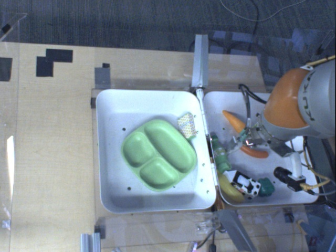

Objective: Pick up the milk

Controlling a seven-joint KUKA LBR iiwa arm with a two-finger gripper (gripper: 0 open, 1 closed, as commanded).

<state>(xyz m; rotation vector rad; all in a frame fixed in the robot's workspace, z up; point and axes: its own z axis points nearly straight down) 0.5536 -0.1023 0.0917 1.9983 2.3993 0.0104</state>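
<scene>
A: White right bin (pixel 310 197): milk (pixel 247 185), the black-and-white spotted carton, lies at the near edge, touching the banana (pixel 229 188). Gripper (pixel 251 139) sits mid-bin over the carrots; grip state, cannot tell.

B: Judged approach step. Next: shift toward the near edge, descend on the carton.

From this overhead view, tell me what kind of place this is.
Probably a robotics lab bench set up for pick-and-place trials. Two shallow white bins sit side by side on a wooden bench, holding toy items such as a green divided plate, a carrot and a cow-patterned milk carton; cables trail across grey carpet.
</scene>
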